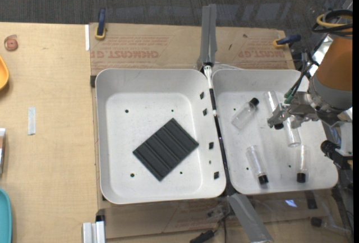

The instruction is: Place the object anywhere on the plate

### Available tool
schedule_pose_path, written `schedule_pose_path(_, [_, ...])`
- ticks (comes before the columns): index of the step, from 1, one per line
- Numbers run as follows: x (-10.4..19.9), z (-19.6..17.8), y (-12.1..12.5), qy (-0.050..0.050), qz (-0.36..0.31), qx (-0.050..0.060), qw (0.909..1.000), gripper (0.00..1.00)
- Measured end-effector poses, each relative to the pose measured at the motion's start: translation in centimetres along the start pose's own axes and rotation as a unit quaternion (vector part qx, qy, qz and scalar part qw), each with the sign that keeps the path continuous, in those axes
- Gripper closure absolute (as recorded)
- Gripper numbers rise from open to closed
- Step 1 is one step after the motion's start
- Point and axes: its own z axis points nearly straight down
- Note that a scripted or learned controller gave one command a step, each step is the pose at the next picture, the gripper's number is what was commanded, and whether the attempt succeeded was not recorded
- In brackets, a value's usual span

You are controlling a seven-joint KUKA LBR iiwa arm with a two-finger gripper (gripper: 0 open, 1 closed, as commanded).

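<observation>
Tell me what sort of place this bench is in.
Most likely a robotics lab or test cell. Two white bins sit side by side on cardboard held by clamps, a robot arm reaches in over clear vials, and a dark ribbed plate lies in the other bin.

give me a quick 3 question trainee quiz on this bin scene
1. True or false: the dark ribbed plate lies in the left bin.
2. Which bin holds the clear vials, such as the black-capped vial? A) left B) right C) both
3. Over which bin is the gripper?

Key: 1 true. 2 B, they lie in the right bin. 3 the right bin, among the vials.
</observation>
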Motion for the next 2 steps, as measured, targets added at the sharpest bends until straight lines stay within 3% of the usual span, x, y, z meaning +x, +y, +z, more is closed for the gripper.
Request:
schedule_pose_path(1, [5.6, 0.4, -1.9, 0.0, -0.326, 0.001, 0.9454, 1.0])
schedule_pose_path(2, [13.4, -3.1, 1.2, 0.0, -0.381, 0.0, 0.9246, 1.0])
